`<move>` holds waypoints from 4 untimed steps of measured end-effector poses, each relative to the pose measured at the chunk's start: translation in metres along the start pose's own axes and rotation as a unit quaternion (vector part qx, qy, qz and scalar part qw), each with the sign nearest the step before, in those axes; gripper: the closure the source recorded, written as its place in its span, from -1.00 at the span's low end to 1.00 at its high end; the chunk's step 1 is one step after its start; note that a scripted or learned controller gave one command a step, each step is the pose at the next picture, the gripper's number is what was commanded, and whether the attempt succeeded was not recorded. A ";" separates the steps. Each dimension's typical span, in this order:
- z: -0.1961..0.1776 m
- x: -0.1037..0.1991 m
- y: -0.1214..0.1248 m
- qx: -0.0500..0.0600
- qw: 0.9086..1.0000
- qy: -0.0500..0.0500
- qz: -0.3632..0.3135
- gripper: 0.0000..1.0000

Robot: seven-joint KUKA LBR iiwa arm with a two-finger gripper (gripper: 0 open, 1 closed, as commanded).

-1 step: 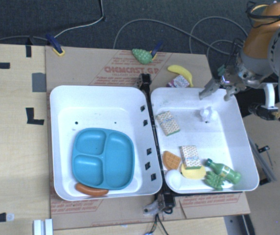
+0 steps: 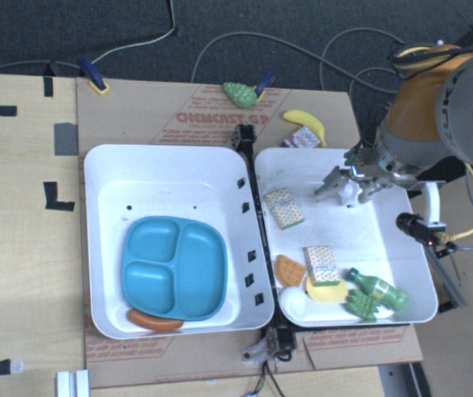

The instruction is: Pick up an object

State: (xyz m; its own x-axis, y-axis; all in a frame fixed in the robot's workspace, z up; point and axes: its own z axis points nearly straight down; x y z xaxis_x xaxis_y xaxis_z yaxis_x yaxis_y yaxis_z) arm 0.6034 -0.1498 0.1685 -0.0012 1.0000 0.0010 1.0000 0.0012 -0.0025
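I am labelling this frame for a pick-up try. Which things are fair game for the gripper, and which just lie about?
Fair game, in the right bin: packet, small box, green bottle, waffle, with the gripper above.

Lying about: blue tray, sausage, banana, green toy.

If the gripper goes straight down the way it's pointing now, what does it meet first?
Most likely bare floor of the right bin. The gripper hangs over its upper part, with the nearest item, a patterned packet, off to the camera view's left. Height above the bin is hard to judge.
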 end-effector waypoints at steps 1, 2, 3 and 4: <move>0.002 0.046 -0.035 -0.001 1.000 0.000 0.000 -1.00; 0.071 0.041 -0.114 -0.001 1.000 0.000 0.000 -1.00; -0.005 -0.050 -0.119 -0.002 1.000 -0.001 0.001 -1.00; 0.081 -0.003 -0.042 -0.004 1.000 -0.001 -0.001 -1.00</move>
State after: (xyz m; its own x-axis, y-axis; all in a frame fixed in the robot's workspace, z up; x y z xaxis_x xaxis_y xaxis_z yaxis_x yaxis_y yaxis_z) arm 0.5616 -0.1528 0.0879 -0.0026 1.0000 -0.0004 1.0000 0.0026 0.0058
